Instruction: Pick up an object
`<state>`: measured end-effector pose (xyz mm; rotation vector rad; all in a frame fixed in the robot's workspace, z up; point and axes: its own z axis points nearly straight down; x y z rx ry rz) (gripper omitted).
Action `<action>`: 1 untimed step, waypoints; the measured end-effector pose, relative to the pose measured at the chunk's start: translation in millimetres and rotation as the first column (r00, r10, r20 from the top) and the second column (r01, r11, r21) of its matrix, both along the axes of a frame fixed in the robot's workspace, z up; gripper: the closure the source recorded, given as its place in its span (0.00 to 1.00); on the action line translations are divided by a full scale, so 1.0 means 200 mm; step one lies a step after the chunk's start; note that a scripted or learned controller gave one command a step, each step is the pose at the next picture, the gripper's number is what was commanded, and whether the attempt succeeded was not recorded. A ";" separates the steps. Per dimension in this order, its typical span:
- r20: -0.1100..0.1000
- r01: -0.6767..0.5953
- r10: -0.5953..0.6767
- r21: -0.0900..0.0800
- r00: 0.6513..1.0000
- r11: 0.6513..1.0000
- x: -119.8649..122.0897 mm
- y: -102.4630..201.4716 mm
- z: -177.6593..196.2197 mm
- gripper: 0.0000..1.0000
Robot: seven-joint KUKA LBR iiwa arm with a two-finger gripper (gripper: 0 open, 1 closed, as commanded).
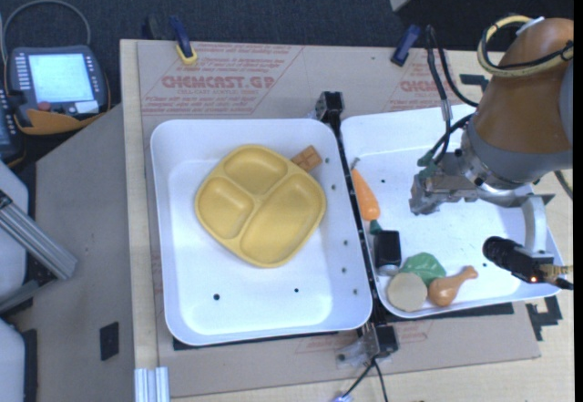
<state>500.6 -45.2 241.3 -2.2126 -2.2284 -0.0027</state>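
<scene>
While tool [435, 193] hovers r. bin | carrot [365, 195] just left | jaws: can't tell

Bench [137, 209] under two white bins [173, 236]

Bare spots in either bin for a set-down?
Left bin: open floor along the near edge and left wall, around the yellow divided plate. Right bin: bare at the far side, behind the gripper. Crowded in its near-left corner: carrot, black block, green piece, drumstick.
</scene>
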 end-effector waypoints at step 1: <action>-0.003 0.002 -0.002 0.000 1.000 1.000 0.00 0.22 -0.05 1.00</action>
